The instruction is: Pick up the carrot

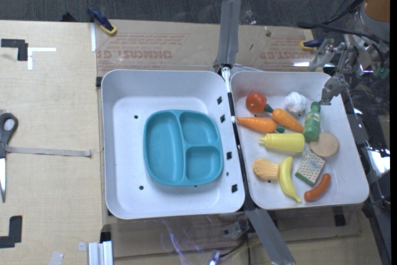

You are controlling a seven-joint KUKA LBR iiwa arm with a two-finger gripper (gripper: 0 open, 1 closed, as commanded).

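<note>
Two orange carrots lie in the right bin (353, 152). One carrot (255, 125) points left near the bin's left wall, and the other carrot (288, 120) lies slanted just to its right. Both rest among other toy foods. My gripper (329, 90) hangs over the bin's far right corner, above and to the right of a green bottle (312, 123). It stands well apart from both carrots, with nothing seen in it.
Around the carrots lie a red tomato (255, 101), a white crumpled lump (296, 101), a yellow squeeze bottle (283, 143), a banana (286, 178), a round biscuit (325, 145) and a sausage (317, 187). The left bin (118, 152) holds a teal divided plate (183, 147).
</note>
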